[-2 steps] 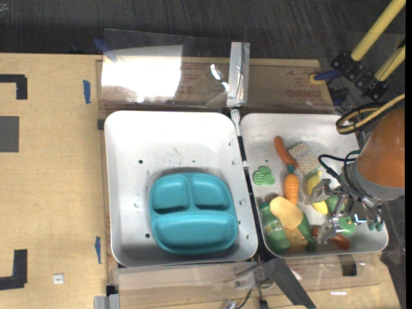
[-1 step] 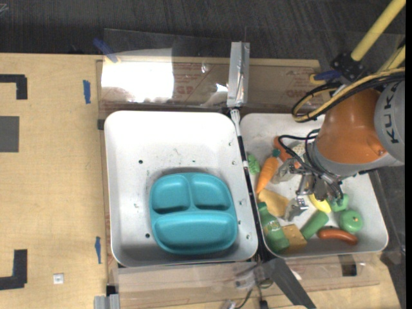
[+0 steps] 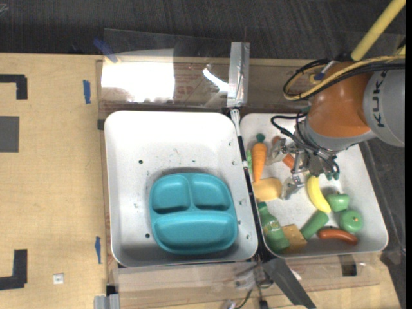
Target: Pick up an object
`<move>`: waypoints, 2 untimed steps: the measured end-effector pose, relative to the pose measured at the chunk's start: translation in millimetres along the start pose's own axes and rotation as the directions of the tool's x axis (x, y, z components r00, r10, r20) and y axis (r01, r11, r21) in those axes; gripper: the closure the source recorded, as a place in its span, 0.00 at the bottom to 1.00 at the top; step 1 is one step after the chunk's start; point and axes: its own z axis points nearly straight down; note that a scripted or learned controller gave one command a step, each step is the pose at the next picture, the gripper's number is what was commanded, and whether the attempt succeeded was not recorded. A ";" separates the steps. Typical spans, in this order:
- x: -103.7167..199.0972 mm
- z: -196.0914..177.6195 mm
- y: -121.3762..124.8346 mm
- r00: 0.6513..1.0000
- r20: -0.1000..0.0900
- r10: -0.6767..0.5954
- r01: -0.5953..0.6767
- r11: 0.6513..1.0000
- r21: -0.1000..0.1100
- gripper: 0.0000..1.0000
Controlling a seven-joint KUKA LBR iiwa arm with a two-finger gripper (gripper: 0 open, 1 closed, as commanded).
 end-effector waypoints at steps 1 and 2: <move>-3.6 0.3 1.1 0.999 -0.002 0.050 -0.050 0.999 -0.001 0.00; 11.2 -0.2 2.1 0.998 -0.002 0.055 -0.055 0.998 -0.001 0.00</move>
